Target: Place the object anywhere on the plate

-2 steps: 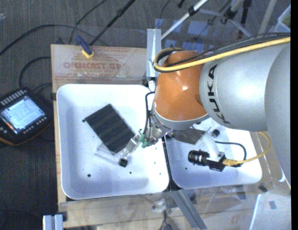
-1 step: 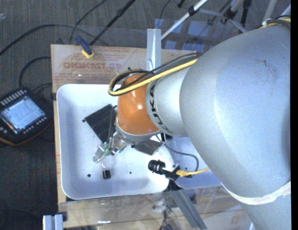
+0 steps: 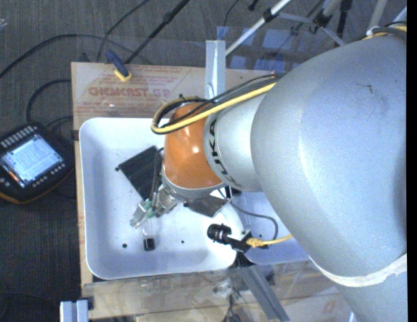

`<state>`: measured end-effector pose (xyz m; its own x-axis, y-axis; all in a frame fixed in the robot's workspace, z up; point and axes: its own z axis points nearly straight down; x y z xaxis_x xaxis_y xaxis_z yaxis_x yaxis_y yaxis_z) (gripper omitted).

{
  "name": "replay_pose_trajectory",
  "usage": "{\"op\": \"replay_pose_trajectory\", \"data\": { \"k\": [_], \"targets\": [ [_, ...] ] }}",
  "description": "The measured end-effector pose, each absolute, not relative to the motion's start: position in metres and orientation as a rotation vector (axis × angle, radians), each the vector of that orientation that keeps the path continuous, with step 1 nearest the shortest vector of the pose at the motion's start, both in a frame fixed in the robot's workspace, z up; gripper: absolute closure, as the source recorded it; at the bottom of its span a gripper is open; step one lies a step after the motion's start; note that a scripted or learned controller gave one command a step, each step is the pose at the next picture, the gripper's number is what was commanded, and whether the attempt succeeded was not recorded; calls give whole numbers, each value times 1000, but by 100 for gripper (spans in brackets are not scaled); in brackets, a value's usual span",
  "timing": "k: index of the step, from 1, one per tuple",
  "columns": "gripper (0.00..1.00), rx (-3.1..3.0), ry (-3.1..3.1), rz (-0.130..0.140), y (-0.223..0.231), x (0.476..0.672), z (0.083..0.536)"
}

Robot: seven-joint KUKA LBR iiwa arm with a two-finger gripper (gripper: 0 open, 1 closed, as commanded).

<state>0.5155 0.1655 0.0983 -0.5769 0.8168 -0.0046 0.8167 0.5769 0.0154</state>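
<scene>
Object [image 3: 149, 244] in bin [image 3: 101, 180], just below claw [image 3: 144, 215]

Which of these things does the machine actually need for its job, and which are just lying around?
For the job: gripper; small black block; dark flat plate; white bin.

Lying about: handheld screen unit; blue clip; lettered board.

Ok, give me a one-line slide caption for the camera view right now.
Arm reaches over the left bin, gripper low beside a dark flat piece and a small black object.
</scene>
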Motion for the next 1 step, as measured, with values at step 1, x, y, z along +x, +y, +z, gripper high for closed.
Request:
{"op": "replay_pose_trajectory", "data": {
  "k": [1],
  "targets": [
    [0,1440,2780,18,165,516,98]
  ]
}}
